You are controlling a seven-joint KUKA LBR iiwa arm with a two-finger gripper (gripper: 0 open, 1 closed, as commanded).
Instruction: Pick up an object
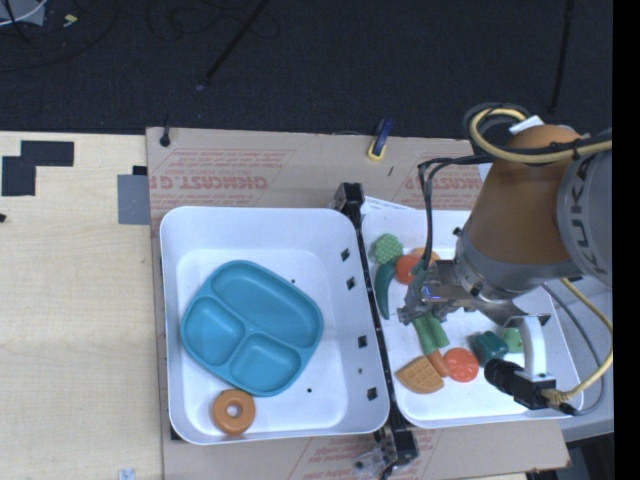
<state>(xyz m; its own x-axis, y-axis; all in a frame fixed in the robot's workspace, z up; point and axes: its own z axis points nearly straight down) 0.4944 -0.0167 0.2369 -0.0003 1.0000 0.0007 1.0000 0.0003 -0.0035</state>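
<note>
Orange-banded arm (520, 213) hangs over the right bin (480, 406), gripper (425, 306) low among toy foods (461, 364), seemingly targeting the green piece (432, 332); its opening cannot be told.

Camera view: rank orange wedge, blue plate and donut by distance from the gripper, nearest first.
1. orange wedge: right bin, just below the gripper.
2. blue plate: middle of the left bin.
3. donut: left bin, near-left corner.

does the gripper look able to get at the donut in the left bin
Probably yes. The donut lies on the floor of the left bin beside the blue plate, nothing over it. The gripper hangs over the right bin, so it must cross over first.
</note>
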